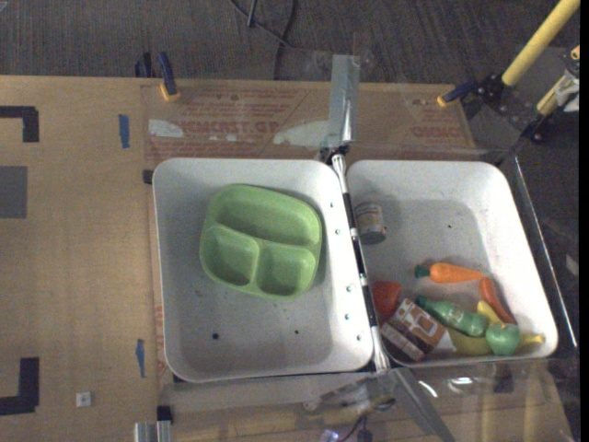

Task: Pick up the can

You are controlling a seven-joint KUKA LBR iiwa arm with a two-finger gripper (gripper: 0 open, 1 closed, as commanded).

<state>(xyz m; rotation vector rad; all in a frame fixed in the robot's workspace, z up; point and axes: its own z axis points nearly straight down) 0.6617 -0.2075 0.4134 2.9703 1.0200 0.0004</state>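
The can (370, 222) is small, with a pale label and a grey top. It stands against the left wall of the right bin (442, 178), toward the far side. Bare bin floor surrounds it on its right and front.
A green divided plate (261, 240) lies in the left bin (184, 320). In the right bin's near corner lie a carrot (456, 273), a green bottle (454, 316), a brown carton (412, 329), a red piece (386, 296), and yellow and green toy food (492, 339). A metal divider (342, 109) stands behind the bins.
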